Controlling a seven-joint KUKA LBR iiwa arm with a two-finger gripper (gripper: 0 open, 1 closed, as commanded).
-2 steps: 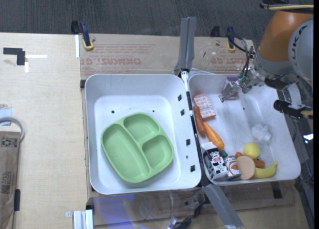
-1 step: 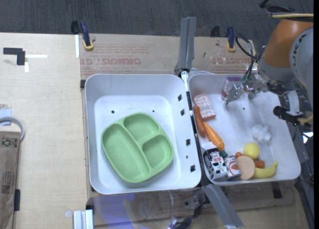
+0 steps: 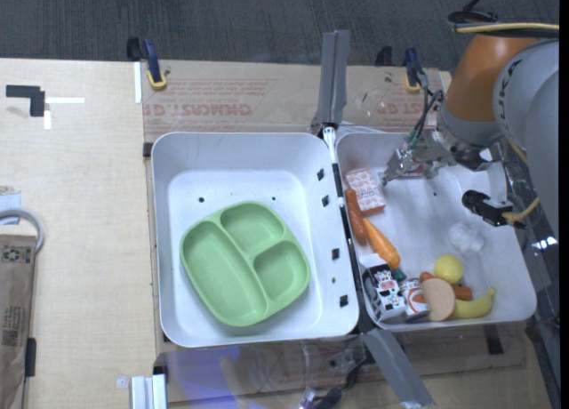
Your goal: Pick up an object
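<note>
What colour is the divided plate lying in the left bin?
Pale green all over, with three compartments. The divided plate shows clearly in the camera view.

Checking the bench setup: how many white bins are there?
2. The left bin holds a green plate. The right bin holds a carrot, banana and other items, with the gripper over it.

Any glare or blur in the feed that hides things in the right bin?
Camera view: sharp overall and evenly lit; the white right bin is bright, so a clear plastic item nearly washes out against it; the gripper is small and dark, its outline hard to read; a bluish reflection shows below the left bin.
</note>
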